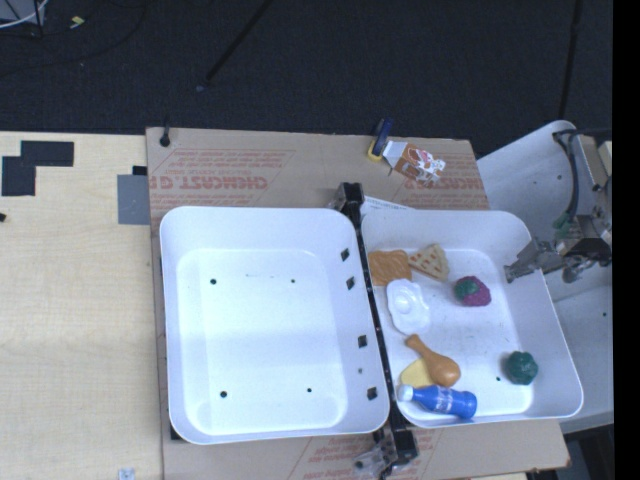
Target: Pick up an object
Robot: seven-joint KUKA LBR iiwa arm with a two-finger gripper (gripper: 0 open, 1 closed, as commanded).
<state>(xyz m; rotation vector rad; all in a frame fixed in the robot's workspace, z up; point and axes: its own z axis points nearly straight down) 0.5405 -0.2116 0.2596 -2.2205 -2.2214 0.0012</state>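
Light wooden bench (70, 318) carries brown cardboard sheet (250, 168) with reversed red print. Two shallow white bins sit side by side on cardboard, touching along middle: left bin (260, 323), right bin (500, 238). Black clips (350, 200) at their junction, far end and near end. Small printed packet (418, 163) and blue-yellow item (380, 140) lie on cardboard behind right bin. Black and grey patches (130, 198) on bench surface at left.
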